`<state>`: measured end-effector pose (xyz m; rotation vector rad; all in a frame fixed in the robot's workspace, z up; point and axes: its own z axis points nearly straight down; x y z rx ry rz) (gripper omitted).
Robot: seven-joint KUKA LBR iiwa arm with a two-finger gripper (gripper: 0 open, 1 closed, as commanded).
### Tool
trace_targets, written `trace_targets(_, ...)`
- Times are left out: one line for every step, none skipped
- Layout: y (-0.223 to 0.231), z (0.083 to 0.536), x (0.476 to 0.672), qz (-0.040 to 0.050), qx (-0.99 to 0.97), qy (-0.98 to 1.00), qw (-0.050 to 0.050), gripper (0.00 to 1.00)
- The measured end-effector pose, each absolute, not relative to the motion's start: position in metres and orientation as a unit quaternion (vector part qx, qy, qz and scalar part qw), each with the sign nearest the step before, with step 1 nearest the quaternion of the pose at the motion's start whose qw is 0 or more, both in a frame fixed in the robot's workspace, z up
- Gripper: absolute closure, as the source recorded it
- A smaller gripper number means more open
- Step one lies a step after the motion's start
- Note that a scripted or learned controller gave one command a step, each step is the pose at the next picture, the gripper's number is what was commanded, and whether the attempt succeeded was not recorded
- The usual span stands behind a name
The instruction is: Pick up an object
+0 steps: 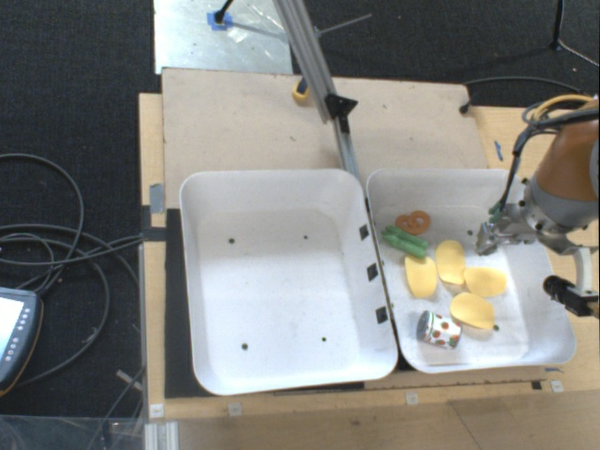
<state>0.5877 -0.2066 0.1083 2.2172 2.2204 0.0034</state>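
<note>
Bench (281,120) of pale board carries 2 shallow white bins side by side. Left bin (202,345) sits with only small dark dots on its floor. Right bin (553,345) holds all the loose objects.

Contents of right bin, clustered in its middle and near half:
- Brown pretzel-shaped piece (412,221), farthest back of the group.
- Green bean-like piece (405,243), just in front of the pretzel, lying at a slant near the bin's left wall.
- 4 yellow chip-like slices: one (421,277) on the left, one (451,262) beside it and touching or nearly so, one (486,281) to the right, one (472,311) nearest the front.
- Small can with a spotted label (439,329), lying on its side at the front, just beside the front slice.

Arm (567,172), grey with an orange band, reaches in from the right edge, with cables looping above it. Gripper (487,242) hangs over the right part of the right bin, its tip close to the 2 right-hand slices. Its grip state cannot be judged from this angle; no object can be made out in it.

A slanted grey pole (305,36) crosses the bench from the top and ends at the seam between the bins. Cables (56,251) lie on the dark floor at left, beside the corner of a screen device (14,331).
</note>
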Motion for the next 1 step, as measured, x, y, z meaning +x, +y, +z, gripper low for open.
trace_targets(-0.2033, 0.1545, 0.5951, 0.0016, 0.705, 0.709, 0.003, 1.00)
